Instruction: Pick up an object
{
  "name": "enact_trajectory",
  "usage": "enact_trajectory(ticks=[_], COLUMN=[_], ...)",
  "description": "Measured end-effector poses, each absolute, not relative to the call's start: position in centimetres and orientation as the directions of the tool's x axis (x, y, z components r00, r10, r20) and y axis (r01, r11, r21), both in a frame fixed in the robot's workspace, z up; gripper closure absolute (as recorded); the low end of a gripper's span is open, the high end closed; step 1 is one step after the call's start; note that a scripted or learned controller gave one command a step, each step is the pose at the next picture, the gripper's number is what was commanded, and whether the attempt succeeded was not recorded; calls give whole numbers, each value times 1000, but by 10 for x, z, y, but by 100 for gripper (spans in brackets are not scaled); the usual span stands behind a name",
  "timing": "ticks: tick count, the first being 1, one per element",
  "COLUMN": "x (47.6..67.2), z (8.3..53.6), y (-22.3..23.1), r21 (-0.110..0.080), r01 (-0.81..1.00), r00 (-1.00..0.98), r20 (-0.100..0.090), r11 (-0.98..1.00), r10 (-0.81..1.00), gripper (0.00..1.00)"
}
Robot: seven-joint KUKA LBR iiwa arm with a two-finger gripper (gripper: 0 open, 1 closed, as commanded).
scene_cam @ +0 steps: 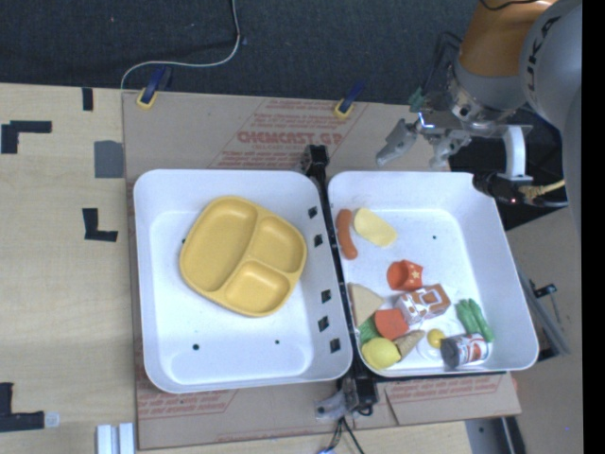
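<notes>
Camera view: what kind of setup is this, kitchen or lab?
Likely a lab pick-and-place test bench, not a kitchen. Two white bins sit clamped on cardboard; the right one holds small toy food, like a sausage, the left a yellow divided plate. The gripper hangs above the right bin's far edge.

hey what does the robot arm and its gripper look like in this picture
The arm is grey with a broad orange band above the wrist. Dark cables loop over the top of it. At the end sits a metallic grey gripper with two pale fingers, and a white part sticks out at its side.
</notes>
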State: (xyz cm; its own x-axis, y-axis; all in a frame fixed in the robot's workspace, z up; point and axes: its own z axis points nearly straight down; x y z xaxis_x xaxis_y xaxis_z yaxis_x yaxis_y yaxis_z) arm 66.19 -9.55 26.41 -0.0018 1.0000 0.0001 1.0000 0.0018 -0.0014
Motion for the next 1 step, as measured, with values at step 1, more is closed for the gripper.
enact_trajectory(ticks=[1], x=[611], z=[100], y=[-101], r21=[7], r01=[1000], r00=[-1], r20=[-2], r11=[1], r10=[1000], gripper=[0])
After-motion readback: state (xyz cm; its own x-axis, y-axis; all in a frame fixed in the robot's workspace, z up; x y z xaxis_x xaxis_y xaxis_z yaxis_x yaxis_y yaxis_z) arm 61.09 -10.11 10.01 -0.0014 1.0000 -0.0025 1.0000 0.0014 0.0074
